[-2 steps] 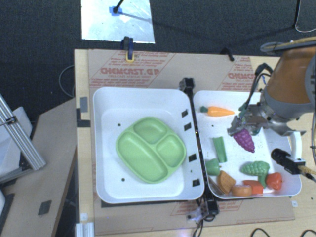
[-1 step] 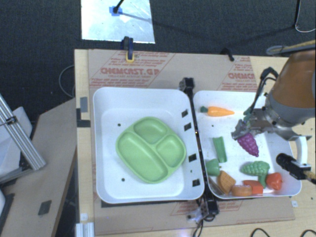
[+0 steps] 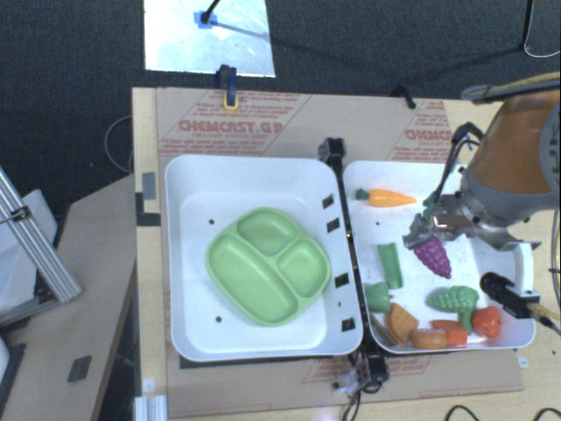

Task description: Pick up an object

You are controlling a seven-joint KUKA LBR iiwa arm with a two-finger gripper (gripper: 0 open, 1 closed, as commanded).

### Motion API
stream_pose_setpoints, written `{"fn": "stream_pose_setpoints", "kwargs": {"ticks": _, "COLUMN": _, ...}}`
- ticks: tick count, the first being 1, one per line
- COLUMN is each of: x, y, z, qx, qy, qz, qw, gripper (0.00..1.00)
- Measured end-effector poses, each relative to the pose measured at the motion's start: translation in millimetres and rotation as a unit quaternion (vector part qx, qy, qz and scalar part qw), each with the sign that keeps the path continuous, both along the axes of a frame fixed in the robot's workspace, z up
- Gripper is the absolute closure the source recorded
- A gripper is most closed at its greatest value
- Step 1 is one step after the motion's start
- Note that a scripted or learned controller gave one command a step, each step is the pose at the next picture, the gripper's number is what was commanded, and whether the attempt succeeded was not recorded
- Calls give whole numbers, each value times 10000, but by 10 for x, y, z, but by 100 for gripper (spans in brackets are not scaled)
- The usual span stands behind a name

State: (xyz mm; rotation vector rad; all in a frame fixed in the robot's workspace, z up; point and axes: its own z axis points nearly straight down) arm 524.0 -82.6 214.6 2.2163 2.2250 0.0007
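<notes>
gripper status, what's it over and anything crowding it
Gripper low in right bin, right at purple grapes; grasp unconfirmed. Carrot behind, green stick beside grapes.

Purple grapes point(image 3: 433, 257), green tray point(image 3: 267, 266)

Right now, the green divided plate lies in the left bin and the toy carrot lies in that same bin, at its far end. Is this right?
Not quite. The green divided plate does lie in the left bin, but the camera view shows the toy carrot in the right bin, at its far end.
</notes>
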Motion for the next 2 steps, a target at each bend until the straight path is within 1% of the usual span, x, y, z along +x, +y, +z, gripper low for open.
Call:
{"fn": "stream_pose_setpoints", "kwargs": {"ticks": 1, "x": -17, "y": 30, "z": 197, "qx": 1, "qy": -4, "qz": 4, "qw": 10000, "gripper": 100}}
{"fn": "stream_pose_setpoints", "kwargs": {"ticks": 2, "x": 2, "y": 90, "z": 154, "qx": 1, "qy": -1, "qz": 7, "qw": 10000, "gripper": 100}}
